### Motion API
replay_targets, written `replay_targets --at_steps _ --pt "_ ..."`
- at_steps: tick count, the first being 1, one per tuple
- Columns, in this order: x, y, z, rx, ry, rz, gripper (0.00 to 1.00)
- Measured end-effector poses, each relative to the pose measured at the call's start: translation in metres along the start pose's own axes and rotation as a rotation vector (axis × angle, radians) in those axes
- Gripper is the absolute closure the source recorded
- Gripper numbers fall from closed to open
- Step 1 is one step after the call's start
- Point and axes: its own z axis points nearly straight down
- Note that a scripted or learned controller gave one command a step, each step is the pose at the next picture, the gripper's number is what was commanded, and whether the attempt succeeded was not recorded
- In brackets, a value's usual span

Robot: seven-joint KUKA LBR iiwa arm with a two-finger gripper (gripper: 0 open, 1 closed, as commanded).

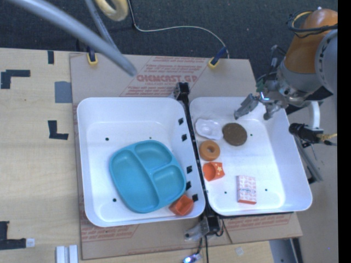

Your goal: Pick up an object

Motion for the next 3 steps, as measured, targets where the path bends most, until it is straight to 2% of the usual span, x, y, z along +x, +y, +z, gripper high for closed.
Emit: replay_targets --at_steps 2,3 --pt "0.005 0.003 0.093 -0.001 -0.001 0.000 0.00" --pt "0.006 0.005 0.081 -0.004 -0.001 -0.002 1.00"
